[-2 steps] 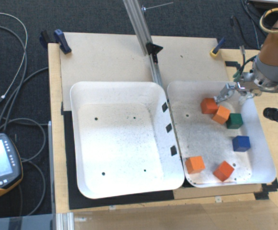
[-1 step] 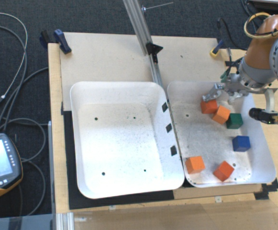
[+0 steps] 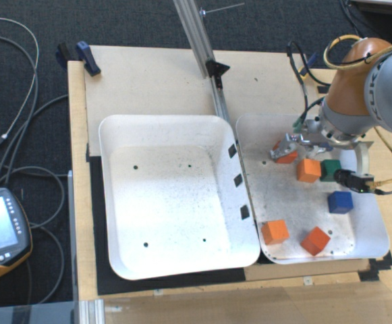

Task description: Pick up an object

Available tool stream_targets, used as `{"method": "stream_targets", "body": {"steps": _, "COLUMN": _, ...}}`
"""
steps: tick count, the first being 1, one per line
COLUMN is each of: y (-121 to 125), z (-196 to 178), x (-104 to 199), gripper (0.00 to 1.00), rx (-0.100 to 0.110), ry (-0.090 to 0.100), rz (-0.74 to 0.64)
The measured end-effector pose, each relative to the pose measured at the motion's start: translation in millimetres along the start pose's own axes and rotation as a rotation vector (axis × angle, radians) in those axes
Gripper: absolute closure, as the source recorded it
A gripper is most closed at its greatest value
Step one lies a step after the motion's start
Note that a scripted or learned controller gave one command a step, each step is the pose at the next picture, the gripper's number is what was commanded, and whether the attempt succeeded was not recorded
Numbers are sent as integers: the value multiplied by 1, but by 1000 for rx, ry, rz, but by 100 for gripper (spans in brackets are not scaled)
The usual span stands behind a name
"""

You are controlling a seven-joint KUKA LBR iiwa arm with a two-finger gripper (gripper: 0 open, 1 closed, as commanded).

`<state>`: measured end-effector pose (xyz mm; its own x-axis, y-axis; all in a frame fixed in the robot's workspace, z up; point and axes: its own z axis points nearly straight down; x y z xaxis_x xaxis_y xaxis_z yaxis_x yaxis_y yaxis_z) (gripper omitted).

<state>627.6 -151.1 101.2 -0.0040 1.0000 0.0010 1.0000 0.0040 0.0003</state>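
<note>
Claw (image 3: 281,150) over small red-orange block (image 3: 287,156) in right bin (image 3: 368,238); grip indiscernible.

The two bins (image 3: 162,130) are showing smooth white plastic, speckled with dark flecks. The worktop (image 3: 148,79) is looking like matt pale board. The blocks (image 3: 308,171) are appearing matt. The slanting rail (image 3: 192,25) is gleaming like brushed metal

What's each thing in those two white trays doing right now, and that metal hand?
hand: low in right tray, beside red-orange block; grip unclear
red-orange block: lying by the hand
orange cube: resting loose
green block: resting, partly hidden
blue cube: resting
front orange cube: resting
tilted red-orange cube: resting
</note>
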Motion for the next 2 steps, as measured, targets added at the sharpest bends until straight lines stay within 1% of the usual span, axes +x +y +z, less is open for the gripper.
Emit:
{"method": "stream_targets", "body": {"steps": 1, "y": 1, "z": -10, "x": -2, "gripper": 100, "rx": -2, "ry": 0, "rz": 3}}
{"method": "stream_targets", "body": {"steps": 2, "y": 3, "z": -104, "x": 84, "gripper": 100, "rx": -9, "ry": 2, "rz": -5}}
